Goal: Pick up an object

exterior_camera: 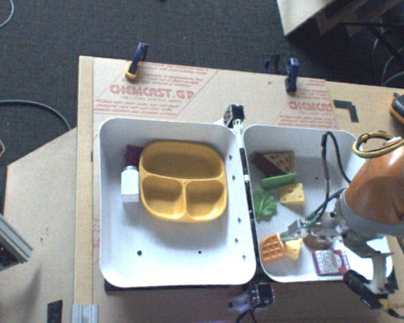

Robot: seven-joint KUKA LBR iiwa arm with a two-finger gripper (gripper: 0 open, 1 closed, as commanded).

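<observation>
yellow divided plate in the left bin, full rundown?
The yellow plate looks like matte plastic, a rounded rectangle with three compartments: one wide across the far side, two smaller on the near side. It lies flat, right side up, in the left bin, toward the far half. A small white bottle stands against its left edge.

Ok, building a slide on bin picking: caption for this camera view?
KUKA end effector low in the right bin among toy food, near the waffle; yellow divided plate in the left bin.

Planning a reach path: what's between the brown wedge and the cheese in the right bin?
In the camera view, a green stick lies between the brown wedge and the cheese.
</observation>
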